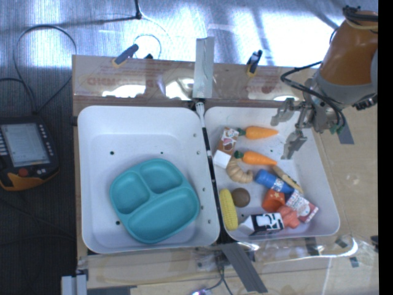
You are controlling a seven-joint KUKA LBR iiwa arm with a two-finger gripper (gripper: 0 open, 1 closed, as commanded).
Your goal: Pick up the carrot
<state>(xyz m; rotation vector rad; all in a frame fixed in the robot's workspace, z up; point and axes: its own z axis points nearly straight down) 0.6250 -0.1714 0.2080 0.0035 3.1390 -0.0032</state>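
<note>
Camera view: arm enters from the right, orange band and grey wrist over the upper right corner of the right bin (pixel 328 183). The hand (pixel 290 129) hangs over that bin's upper right area, fingers pointing down and left. Its two fingers (pixel 282 111) stand apart, nothing between them.

Carrots, count two. Upper carrot (pixel 260 132) lies roughly level near the bin's top, green end to the left, just left of the hand and clear of it. Lower carrot (pixel 257 158) lies below it, tilted slightly down to the right, green end left, close under the lower finger; contact cannot be told.

Other items in the right bin, one each: corn cob (pixel 228 208) at the lower left; dark round item (pixel 241 196) beside it; tan croissant-like piece (pixel 239 173); blue bottle-like item (pixel 270 180); black-and-white carton (pixel 265 224) at the bottom. Red and orange packets at lower right are too jumbled to count.

Left bin (pixel 98 128): one teal divided plate (pixel 155 199), three compartments.

Bins, count two, side by side on the worktop (pixel 356 183). One handheld pendant (pixel 24 152) lies to the far left.
</note>
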